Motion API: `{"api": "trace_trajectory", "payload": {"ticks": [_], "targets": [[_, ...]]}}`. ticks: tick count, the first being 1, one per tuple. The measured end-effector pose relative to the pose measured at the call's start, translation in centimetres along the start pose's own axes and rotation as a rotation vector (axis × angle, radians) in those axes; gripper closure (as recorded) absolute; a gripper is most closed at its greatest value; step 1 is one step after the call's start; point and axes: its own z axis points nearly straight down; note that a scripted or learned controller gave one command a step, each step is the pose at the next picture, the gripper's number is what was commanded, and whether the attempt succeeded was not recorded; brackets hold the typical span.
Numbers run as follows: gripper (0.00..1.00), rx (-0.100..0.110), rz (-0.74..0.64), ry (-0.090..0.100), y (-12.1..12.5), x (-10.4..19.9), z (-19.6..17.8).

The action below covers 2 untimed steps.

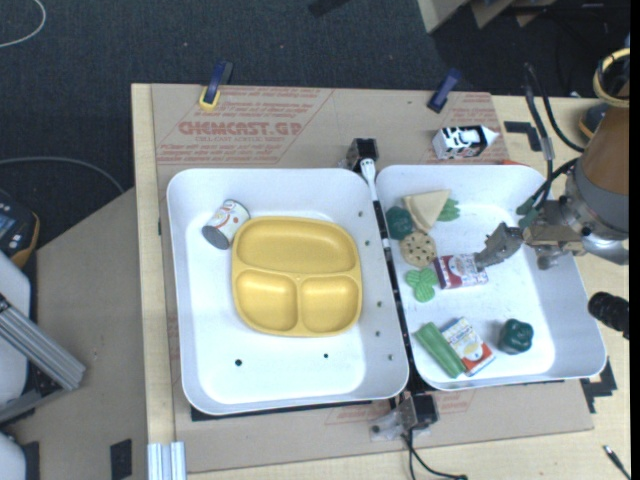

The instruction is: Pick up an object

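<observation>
Can't tell the fingers' state; gripper [497, 245] sits low over the red-white packet [461, 271] in the right bin [570, 313]. Risk: cookie [418, 248] and green clover piece [423, 285] crowd it, so it may slide or snag.

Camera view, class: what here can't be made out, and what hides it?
- Gripper: too small and dark to tell open or shut over the red-and-white packet.
- Arm: cut off by the right edge.
- Can label: too small to read.
- Packet beside the green stick: print too small.
</observation>
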Motion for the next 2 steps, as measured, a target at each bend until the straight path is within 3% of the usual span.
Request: {"api": "trace_trajectory", "payload": {"ticks": [1, 2], "targets": [[0.00, -0.012, -0.003, -0.002, 0.2, 0.0, -0.6], [0.00, -0.006, -0.002, 0.001, 1.1, 0.6, 5.1]]}}
